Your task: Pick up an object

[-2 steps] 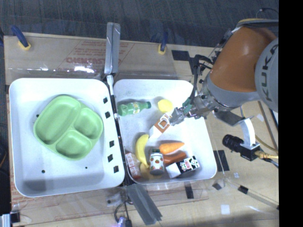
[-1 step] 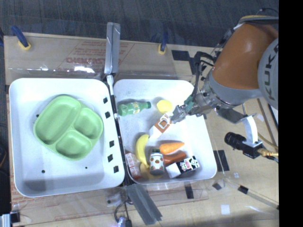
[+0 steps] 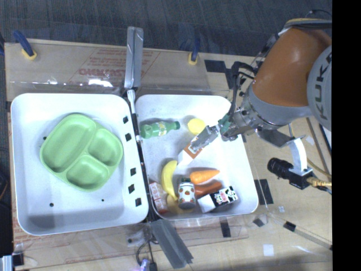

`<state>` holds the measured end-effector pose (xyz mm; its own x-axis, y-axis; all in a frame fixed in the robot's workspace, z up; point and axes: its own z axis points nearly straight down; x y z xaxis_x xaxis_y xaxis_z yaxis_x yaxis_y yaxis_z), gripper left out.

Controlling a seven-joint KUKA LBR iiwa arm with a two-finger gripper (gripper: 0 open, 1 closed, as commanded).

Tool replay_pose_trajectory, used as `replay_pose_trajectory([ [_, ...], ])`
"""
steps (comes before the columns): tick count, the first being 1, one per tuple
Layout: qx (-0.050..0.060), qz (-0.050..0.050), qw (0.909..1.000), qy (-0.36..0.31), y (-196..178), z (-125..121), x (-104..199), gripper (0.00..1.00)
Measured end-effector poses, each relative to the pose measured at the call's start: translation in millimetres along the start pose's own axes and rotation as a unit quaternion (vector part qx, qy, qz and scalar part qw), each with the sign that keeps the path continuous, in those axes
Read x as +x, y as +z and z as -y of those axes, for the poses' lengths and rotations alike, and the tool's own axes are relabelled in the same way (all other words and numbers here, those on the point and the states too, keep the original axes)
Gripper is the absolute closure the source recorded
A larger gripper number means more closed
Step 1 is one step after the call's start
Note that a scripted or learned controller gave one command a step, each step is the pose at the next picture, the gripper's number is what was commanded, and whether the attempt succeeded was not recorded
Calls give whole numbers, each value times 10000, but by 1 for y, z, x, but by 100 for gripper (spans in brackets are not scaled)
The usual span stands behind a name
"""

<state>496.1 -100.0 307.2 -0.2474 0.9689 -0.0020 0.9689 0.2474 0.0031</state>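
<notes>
**Tool lowered into the right bin, above a cluster of toy food**

A counter (image 3: 169, 61) is seen from above, bearing two shallow white bins side by side. The grey arm with its orange band (image 3: 293, 61) is extended in from the right, and the tool (image 3: 201, 141) is held low over the right bin (image 3: 234, 103), slanted down and to the left. Whether it is spread or closed cannot be told, and no object can be made out in its grip. An orange-edged piece lies just beneath its tip and cannot be identified.

Candidate objects are gathered close by. A yellow lemon (image 3: 196, 125) lies just beside the tool, on its upper left. A green bottle (image 3: 159, 129) lies on its side further left, near the bin wall. Below the tool, a banana (image 3: 168, 176), a carrot (image 3: 204, 175), a small can (image 3: 186, 193) and a black-and-white carton (image 3: 224, 196) are crowded together at the bin's lower end, several touching.

Well away to the left, a green divided plate (image 3: 82, 151) rests in the left bin (image 3: 34, 219).

The slanted pose is judged to suit reaching an object near the bin's middle.
</notes>
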Motion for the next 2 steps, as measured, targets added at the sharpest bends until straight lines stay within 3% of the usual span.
replay_pose_trajectory([
  [1,30,-7,10000,-67,116,-25,-21,0],
  [2,26,-7,9993,-378,217,19,-61,0],
])
